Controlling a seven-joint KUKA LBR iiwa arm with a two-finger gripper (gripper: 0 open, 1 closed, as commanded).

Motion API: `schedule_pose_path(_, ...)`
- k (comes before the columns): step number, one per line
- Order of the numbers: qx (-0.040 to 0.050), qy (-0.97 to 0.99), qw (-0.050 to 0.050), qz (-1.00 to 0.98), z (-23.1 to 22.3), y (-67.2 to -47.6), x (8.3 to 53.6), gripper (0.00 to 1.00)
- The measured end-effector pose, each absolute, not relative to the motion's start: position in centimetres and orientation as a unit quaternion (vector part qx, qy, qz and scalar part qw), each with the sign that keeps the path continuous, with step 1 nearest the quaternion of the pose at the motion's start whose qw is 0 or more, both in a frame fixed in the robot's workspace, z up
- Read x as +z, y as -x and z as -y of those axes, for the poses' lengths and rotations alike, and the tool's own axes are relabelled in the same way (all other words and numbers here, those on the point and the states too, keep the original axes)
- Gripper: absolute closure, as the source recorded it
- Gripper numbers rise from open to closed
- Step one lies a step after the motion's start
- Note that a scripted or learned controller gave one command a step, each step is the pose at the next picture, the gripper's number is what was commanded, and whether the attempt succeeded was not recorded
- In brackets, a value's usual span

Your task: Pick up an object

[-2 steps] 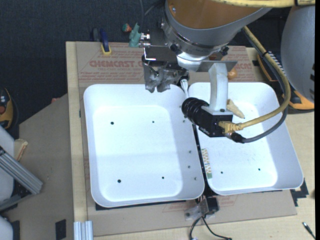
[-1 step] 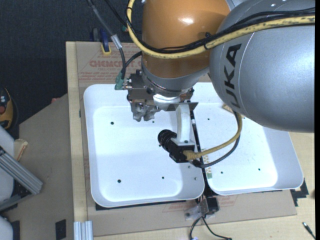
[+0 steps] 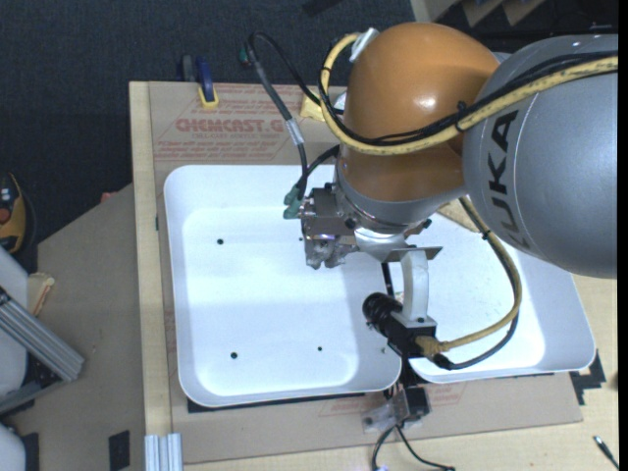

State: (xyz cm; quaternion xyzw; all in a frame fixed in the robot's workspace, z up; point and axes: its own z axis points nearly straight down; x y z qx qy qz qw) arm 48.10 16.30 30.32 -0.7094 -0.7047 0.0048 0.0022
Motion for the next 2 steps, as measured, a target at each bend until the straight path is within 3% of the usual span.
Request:
schedule_pose_path(1,-0.0060,0.705,-0.002,0.710,-22.7,-48.2,39.3,1.00)
schedule_pose_path(2,-0.0022,0.709,-0.002,0.705,-17.2,-48.0,41.1,1.00)
